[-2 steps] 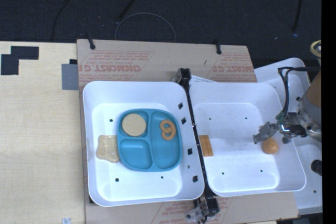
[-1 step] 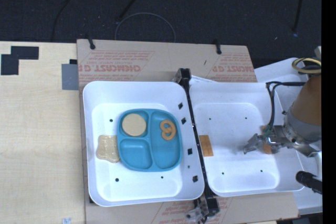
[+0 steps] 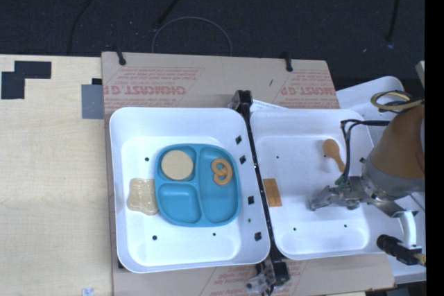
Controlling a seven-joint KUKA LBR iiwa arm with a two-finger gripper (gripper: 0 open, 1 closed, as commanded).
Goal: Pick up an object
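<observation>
My gripper [image 3: 322,201] sits low over the floor of the right bin [image 3: 305,246], pointing left from the grey wrist and orange band at the right edge. A tan wooden spoon [image 3: 333,152] lies just above it, near the bin's upper right, apart from the gripper. A small orange-tan flat card [image 3: 270,192] rests on the bin floor to the gripper's left, by the divider. Nothing shows held in the gripper.
The left bin [image 3: 132,232] holds a blue divided plate [image 3: 187,208] with a round cracker [image 3: 176,164] and a pretzel [image 3: 221,171] in its upper compartments. A pale toast-shaped piece [image 3: 142,195] lies beside the plate's left edge. Black cables run along the right bin's upper right.
</observation>
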